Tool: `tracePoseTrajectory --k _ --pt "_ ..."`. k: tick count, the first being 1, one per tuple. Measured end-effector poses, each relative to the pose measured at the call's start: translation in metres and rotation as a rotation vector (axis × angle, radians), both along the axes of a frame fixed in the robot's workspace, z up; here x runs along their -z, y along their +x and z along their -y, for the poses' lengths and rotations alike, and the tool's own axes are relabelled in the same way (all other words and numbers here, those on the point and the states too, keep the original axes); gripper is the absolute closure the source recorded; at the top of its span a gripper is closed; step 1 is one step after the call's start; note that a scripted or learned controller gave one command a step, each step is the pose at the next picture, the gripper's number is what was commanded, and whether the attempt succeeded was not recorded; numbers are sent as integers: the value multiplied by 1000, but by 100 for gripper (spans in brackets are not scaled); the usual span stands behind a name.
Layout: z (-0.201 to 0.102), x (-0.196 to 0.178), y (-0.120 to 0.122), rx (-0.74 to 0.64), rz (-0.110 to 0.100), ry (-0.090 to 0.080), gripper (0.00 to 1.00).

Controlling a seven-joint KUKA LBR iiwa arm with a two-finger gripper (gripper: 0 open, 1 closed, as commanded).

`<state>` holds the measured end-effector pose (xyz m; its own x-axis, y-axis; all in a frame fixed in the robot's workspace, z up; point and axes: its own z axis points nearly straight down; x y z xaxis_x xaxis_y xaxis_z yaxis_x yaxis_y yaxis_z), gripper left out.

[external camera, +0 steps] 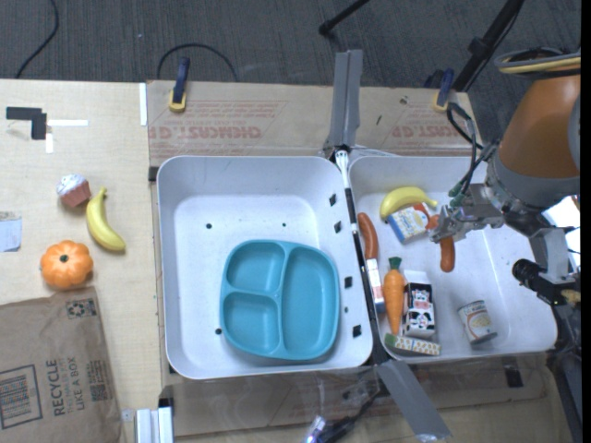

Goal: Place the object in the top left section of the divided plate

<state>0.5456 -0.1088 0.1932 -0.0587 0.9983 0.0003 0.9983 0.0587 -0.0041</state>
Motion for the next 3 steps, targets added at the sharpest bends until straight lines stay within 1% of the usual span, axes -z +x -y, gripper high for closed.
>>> tracePoseTrajectory --k 1,2,3 --pt "-23 -55 87 -204 0 -1 100" --pt "-62 -104 -42 -237 -3 -1 100" --pt "-105 -207 108 135 -2 -5 100"
